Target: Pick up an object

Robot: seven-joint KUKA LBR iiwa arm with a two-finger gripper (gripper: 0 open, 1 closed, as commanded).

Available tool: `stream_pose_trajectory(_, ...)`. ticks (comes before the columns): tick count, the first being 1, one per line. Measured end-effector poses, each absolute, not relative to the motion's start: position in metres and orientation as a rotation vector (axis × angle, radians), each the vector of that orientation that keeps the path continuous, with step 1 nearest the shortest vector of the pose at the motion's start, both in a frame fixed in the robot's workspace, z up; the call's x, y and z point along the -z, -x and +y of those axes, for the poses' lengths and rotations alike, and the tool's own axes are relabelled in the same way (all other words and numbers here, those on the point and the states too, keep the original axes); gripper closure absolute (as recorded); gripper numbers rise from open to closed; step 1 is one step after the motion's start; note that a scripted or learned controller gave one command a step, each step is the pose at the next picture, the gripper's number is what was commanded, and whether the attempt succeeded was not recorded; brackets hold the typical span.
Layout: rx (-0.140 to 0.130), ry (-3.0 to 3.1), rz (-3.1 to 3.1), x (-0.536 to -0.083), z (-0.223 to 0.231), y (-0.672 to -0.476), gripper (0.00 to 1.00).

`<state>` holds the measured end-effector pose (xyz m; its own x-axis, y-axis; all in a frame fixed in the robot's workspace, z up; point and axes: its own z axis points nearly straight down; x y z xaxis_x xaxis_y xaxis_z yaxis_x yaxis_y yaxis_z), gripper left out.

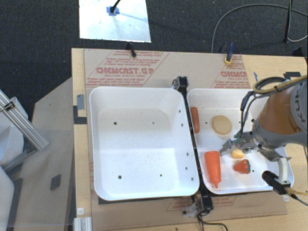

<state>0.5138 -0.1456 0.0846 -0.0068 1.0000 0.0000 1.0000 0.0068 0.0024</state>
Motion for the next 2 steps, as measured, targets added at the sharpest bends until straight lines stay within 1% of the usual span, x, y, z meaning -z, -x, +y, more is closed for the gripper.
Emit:
stream_pose_trajectory(1, -0.005, -2.214, 2.224, -0.096, -0.147, -0.514, 1.0)
stream_pose_trajectory(2, -0.012, -2.205, 2.234, -0.189, -0.056, -0.487, 1.0)
